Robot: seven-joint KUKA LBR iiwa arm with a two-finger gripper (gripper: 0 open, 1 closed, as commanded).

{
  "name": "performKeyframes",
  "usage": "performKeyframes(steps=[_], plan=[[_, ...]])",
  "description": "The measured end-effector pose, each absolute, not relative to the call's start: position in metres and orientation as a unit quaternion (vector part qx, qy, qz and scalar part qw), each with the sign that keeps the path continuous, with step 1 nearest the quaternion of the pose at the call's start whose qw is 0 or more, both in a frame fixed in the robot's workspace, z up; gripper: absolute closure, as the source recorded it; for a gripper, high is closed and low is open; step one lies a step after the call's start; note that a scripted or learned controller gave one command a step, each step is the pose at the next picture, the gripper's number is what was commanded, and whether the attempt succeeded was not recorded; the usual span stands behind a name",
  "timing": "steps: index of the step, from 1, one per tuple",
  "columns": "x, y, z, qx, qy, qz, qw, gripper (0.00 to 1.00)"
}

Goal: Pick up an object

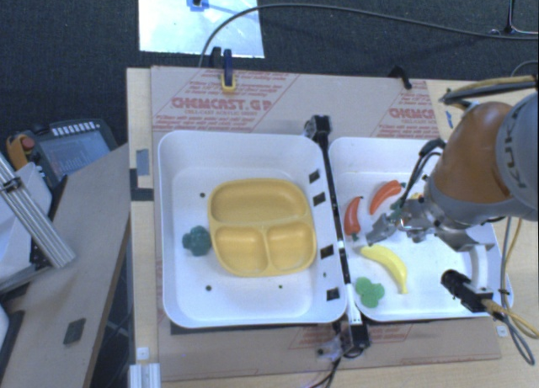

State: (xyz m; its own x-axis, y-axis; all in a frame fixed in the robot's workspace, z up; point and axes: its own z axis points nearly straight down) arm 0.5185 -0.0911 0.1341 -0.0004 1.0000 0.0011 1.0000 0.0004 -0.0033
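Note:
In the right bin [370,152] lie a red chili pepper [352,214], an orange pepper [386,194], a yellow banana [388,263] and a small green broccoli [368,291]. My gripper [379,229] hangs low over the right bin's middle. It sits just above the banana's upper end, right of the red pepper and below the orange one. I see no object lifted off the bin floor.
The left bin [181,209] holds a yellow divided plate [257,225] and a green broccoli [197,241] beside the plate's left edge. A black divider [330,209] runs between the bins. My grey and orange arm [476,159] covers the right bin's right side.

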Motion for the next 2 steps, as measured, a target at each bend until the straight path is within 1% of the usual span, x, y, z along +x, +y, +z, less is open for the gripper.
performKeyframes(steps=[1,2], plan=[[0.518,-0.091,0.082,-0.707,-0.707,0.0005,0.001,0.0],[0.52,-0.091,0.095,-0.707,-0.707,-0.0011,-0.001,1.0]])
